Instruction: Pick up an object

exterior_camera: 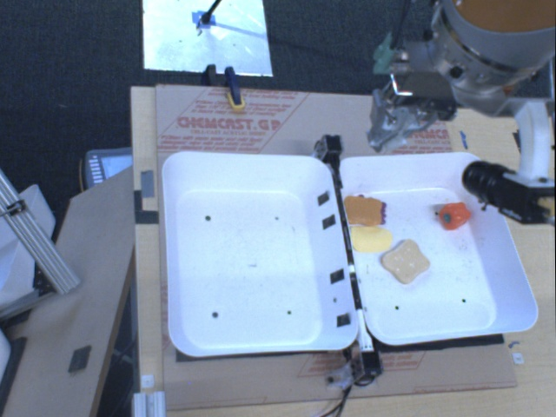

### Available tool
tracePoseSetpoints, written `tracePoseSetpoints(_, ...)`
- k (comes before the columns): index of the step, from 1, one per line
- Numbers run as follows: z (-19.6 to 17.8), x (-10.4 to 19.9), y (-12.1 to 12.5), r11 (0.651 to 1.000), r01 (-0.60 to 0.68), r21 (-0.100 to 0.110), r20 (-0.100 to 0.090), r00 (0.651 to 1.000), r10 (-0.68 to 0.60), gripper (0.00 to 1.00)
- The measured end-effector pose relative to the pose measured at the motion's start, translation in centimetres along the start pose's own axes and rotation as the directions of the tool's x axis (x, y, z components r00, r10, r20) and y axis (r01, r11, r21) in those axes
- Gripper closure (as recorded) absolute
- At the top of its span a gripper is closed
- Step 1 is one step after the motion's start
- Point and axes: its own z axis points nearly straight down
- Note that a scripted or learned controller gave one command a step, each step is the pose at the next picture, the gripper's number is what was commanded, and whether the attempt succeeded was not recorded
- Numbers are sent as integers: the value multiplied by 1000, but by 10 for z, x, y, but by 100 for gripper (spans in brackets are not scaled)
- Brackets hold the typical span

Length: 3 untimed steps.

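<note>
Gripper point(388, 135): hangs over the far edge of the right bin point(504, 315), above its rim; whether it is open or shut I cannot tell — nothing seen in it.
Objects: orange piece point(364, 209), yellow piece point(372, 240) and tan toast-like piece point(405, 261) clustered near the bin's left wall; red piece point(453, 216) toward the right edge.
Key relation: the cluster lies nearer the camera than the gripper, slightly left — probably a forward-and-down reach; orange piece is nearest.
Left bin point(191, 320): apart from the tool.

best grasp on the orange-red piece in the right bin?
Probably straight down from above on the orange-red piece, closing across its short middle. It lies small and alone on the right bin floor, apart from the tan slice, so there is room on both sides. The gripper sits above the bin's far rim.
</note>
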Motion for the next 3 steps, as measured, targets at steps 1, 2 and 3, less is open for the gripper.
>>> tracePoseSetpoints(1, 84, 78, 28, 1000, -4, 26, 8, 1000, 4, 100)
tracePoseSetpoints(2, 109, 119, -2, 1000, -7, 23, 7, 1000, 6, 100)
tracePoseSetpoints(3, 108, 116, 0, 1000, -12, 19, 7, 1000, 12, 0)
